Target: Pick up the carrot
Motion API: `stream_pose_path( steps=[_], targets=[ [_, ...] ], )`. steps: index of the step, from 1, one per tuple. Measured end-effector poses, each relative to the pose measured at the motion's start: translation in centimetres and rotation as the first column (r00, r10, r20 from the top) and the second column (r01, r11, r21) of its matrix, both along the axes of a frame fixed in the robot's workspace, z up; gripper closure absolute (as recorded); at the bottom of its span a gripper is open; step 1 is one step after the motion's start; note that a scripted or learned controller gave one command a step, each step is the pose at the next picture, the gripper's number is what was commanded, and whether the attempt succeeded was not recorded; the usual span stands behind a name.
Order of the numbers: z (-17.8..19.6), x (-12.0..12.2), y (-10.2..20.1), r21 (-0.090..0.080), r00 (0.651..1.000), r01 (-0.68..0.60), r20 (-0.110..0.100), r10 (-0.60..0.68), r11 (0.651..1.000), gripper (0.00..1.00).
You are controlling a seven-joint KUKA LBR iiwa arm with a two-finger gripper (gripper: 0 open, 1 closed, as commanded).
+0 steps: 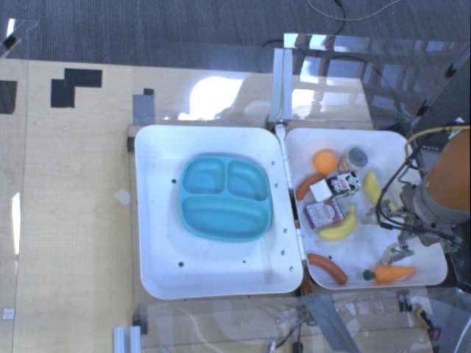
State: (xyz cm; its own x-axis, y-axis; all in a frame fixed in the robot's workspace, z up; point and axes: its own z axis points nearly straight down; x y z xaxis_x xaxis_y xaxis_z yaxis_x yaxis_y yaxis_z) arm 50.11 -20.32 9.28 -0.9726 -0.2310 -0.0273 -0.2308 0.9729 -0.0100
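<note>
1. Nearest the camera, along the front wall of the right bin (438, 274), lies the carrot (392, 273). It rests flat with its green stem end pointing left and its orange tip pointing right, and nothing is touching it that I can make out.
2. Just left of it in the same front strip lies a red sausage (327, 268), well clear of the carrot.
3. Directly behind the carrot hangs the tool (398, 254), a small metallic piece at the end of the arm's wrist (449, 186). It sits just above and beside the carrot; whether it is spread or pressed together I cannot tell, as it is too small and blurred.
4. Judging by this, the step in hand is the approach: the tool is over the carrot, but no grasp is visible.
5. The next move likely calls for settling the tool squarely across the carrot's body, closing, then lifting straight up, mindful of the bin wall close by.
6. Farther back lie a yellow banana (340, 229), a small box (322, 213) and an orange (324, 161).
7. In the left bin (158, 197) sits a blue divided plate (225, 198), on the wooden counter (66, 197).
</note>
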Motion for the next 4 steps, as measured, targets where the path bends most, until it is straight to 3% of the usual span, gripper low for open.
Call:
stream_pose_path(
  steps=[1,2,3,4],
  targets=[
    [0.0,0.1,0.0,-0.006,0.977,-0.212,-0.002,0.212,0.977,0.0],
    [-0.3,10.6,-0.1,-0.006,0.873,-0.488,-0.014,0.488,0.873,0.0],
    [-0.3,1.7,-0.3,-0.006,0.855,-0.518,-0.018,0.518,0.855,0.0],
    [-0.4,4.4,-0.2,-0.01,0.587,-0.81,-0.02,0.81,0.587,0.0]
  ],
)
